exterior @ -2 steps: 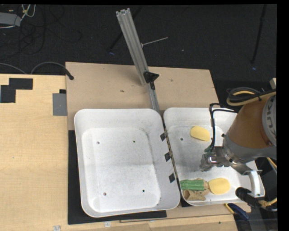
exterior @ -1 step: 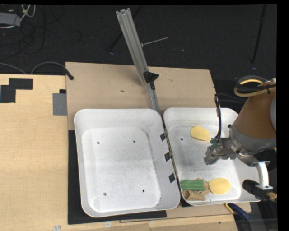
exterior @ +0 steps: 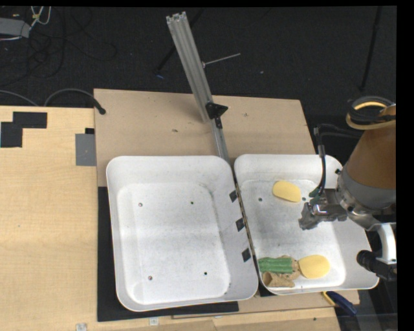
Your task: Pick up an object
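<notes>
Yellow and rounded, one object [exterior: 314, 266] is seen nearer the camera than the tool [exterior: 309, 217], touching a green piece [exterior: 275, 264] and a tan lump [exterior: 279, 278] at the right bin's [exterior: 294, 167] near wall. Whether the tool is open cannot be told. Beyond it, to its left, a second yellow object [exterior: 286, 191] lies unobstructed. Farther off, a metal rail [exterior: 192, 70] slants across the worktop [exterior: 155, 126].

a robotics lab: a plywood bench [exterior: 162, 123] with an aluminium rail [exterior: 194, 68], loose cables [exterior: 26, 19], dark floor.
</notes>
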`<state>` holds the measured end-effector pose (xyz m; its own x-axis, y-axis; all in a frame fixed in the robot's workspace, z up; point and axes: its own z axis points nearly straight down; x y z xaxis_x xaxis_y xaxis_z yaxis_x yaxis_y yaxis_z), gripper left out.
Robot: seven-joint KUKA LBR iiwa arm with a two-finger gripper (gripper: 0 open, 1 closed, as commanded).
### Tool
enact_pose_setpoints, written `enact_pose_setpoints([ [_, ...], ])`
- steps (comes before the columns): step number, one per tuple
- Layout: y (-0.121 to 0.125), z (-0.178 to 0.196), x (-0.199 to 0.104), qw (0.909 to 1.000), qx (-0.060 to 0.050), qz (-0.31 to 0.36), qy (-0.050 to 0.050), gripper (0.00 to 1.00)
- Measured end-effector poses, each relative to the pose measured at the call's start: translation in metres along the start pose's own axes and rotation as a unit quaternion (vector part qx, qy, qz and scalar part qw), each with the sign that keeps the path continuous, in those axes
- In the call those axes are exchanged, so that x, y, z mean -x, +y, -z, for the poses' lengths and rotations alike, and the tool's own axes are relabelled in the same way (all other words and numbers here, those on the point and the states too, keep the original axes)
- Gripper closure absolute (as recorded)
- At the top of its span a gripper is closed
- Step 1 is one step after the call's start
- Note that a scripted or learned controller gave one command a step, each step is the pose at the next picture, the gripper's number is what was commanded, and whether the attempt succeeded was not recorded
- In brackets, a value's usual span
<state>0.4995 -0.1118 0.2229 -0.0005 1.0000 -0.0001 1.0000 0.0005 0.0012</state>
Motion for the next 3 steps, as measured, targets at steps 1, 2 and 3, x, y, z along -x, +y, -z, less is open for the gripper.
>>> enact_pose_setpoints([
  [1, -0.007, 0.01, -0.052, 1.0, -0.002, 0.002, 0.002, 1.0],
  [2, -0.008, -0.002, -0.104, 1.0, -0.003, 0.002, 0.001, 1.0],
  [3, 0.0, 0.0, -0.16, 1.0, -0.003, 0.002, 0.001, 1.0],
])
